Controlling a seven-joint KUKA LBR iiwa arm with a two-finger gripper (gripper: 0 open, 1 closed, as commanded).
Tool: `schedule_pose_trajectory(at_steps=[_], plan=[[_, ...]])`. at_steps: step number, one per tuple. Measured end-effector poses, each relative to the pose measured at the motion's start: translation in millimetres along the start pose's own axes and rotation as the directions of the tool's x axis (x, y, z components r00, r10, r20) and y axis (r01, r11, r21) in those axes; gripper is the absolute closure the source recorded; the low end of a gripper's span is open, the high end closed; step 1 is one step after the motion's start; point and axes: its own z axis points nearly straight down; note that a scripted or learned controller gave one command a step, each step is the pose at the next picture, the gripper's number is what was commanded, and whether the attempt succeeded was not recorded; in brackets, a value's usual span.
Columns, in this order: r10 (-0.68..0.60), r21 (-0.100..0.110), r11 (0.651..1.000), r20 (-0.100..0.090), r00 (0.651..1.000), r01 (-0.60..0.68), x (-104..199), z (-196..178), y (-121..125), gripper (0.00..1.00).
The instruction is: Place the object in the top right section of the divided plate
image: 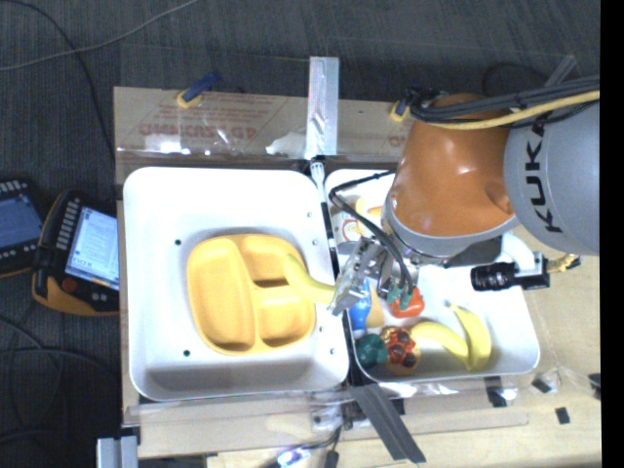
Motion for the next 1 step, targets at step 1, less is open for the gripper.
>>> schedule_pose_trajectory(at_steps=[1], plan=[[-0.063, 0.0, 0.998, -0.001, 0.998, 0.063, 20.5, 18.4, 46.6, 1.0]])
